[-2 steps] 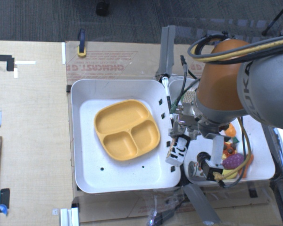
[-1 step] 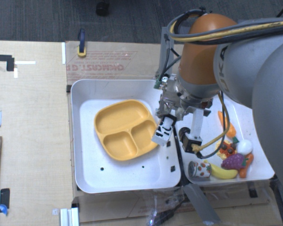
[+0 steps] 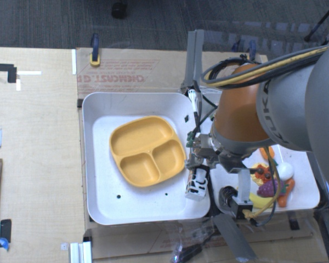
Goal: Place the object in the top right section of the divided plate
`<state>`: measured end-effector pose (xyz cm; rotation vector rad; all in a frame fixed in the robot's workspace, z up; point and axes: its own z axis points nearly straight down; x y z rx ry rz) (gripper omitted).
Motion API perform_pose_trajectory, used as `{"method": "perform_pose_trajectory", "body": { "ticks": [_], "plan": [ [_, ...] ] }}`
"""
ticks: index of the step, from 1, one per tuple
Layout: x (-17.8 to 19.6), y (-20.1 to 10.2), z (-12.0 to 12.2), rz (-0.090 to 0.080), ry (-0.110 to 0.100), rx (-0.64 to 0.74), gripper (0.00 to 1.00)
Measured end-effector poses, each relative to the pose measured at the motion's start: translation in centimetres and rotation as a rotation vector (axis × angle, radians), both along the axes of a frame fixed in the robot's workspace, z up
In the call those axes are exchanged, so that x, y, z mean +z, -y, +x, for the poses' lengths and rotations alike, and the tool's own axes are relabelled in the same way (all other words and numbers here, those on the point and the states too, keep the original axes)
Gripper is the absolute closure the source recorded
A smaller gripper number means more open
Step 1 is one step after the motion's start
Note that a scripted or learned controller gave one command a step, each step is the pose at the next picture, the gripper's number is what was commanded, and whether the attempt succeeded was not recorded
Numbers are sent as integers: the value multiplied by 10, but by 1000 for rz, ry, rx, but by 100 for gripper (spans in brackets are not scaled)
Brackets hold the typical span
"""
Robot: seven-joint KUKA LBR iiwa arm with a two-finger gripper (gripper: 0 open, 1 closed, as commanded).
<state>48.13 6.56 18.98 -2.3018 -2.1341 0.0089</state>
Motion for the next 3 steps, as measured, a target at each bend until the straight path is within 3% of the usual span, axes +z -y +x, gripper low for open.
{"method": "perform_pose_trajectory", "body": {
  "ticks": [1, 2, 3],
  "plan": [
    [41, -97, -4, -1, 2, -59, 100],
    [37, -60, 54, -3, 2, -161, 100],
    [50, -39, 57, -2, 2, -59, 100]
  ]
}}
